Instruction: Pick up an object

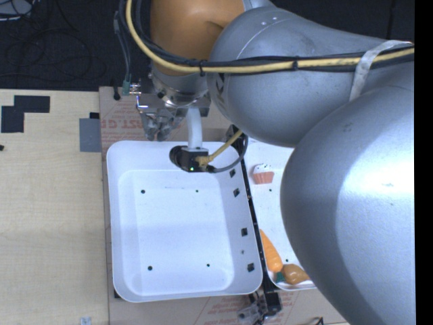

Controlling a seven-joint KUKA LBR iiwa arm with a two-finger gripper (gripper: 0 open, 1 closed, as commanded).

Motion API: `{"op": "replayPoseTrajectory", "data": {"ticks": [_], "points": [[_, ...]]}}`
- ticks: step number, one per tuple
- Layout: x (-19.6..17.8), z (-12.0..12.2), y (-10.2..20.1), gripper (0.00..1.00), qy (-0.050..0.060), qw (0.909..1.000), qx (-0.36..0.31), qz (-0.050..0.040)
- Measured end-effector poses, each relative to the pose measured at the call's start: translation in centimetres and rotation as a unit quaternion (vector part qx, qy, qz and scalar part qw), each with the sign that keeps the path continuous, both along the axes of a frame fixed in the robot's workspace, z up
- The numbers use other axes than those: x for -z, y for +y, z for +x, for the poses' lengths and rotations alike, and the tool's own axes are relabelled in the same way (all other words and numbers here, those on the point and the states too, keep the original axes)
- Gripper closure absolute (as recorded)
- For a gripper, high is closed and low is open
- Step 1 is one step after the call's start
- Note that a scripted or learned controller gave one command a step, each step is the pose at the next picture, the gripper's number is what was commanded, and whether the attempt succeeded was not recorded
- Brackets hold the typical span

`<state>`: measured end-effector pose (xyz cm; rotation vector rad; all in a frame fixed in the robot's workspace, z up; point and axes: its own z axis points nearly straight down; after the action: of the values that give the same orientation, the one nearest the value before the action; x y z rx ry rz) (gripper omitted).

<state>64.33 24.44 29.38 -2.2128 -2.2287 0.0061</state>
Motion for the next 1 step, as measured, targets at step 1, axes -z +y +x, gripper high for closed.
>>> {"op": "replayPoseTrajectory", "data": {"ticks": [1], "points": [[3.09, 0.0, -2.92, 1.0, 0.001, 1.0, 0.004, -0.0005]]}}
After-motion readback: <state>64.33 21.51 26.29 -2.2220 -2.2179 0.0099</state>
